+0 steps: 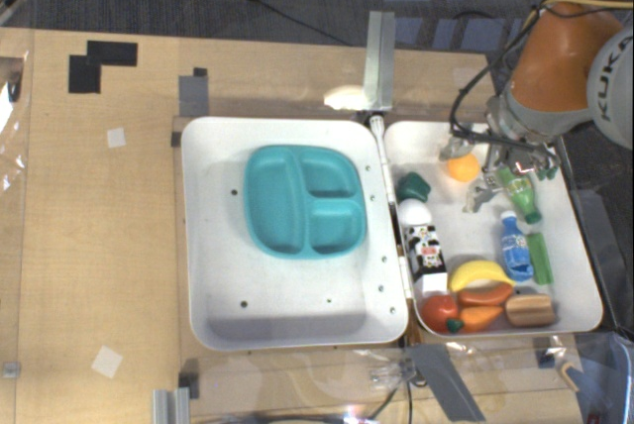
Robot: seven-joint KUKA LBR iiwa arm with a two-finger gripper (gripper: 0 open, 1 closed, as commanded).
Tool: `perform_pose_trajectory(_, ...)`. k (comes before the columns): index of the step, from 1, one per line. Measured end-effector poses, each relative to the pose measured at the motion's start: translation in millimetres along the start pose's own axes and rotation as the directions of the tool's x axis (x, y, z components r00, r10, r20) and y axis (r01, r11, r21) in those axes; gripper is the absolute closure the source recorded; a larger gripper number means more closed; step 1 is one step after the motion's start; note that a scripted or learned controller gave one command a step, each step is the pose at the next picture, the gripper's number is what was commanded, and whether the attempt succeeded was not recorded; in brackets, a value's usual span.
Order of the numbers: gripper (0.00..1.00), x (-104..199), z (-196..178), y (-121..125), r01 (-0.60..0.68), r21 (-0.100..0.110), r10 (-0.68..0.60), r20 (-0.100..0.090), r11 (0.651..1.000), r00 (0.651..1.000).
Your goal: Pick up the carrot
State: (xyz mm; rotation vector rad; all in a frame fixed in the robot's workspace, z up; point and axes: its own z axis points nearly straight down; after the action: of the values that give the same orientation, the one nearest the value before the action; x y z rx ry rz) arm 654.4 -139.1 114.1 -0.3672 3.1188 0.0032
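Hovering at upper right of the right bin (584, 313): gripper (495, 176), finger state impossible to tell; risking grabbing crowding banana (479, 273) or tomato (441, 311) instead of carrot (481, 316) at lower right

Two shallow white bins: a left bin (213, 313) and a right bin (580, 264). The left bin holds one teal divided plate (302, 201). The right bin holds, clockwise from 12 o'clock: one orange fruit (462, 167), one green bottle (520, 194), one blue bottle (514, 247), one green stick (540, 258), one bread loaf (530, 310), one carrot (482, 317), one tomato (439, 311), one banana (477, 273), one cow-patterned carton (425, 249), one white egg-shaped item (414, 213), one dark green item (412, 185).
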Motion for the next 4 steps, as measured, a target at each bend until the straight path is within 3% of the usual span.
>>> perform_pose_trajectory(1, 0.0, 4, 25, 25, 0.001, 0.005, -0.001, 0.012, 1.0, 1.0)
perform_pose_trajectory(2, 0.0, -25, 25, 35, 0.037, 0.006, -0.037, 0.003, 0.999, 0.999)
perform_pose_trajectory(3, 1.0, -30, 9, 36, 0.039, 0.011, -0.039, 0.022, 0.999, 0.999)
perform_pose_trajectory(4, 1.0, -22, -108, 10, -0.098, 0.009, 0.098, 0.023, 0.995, 0.995)
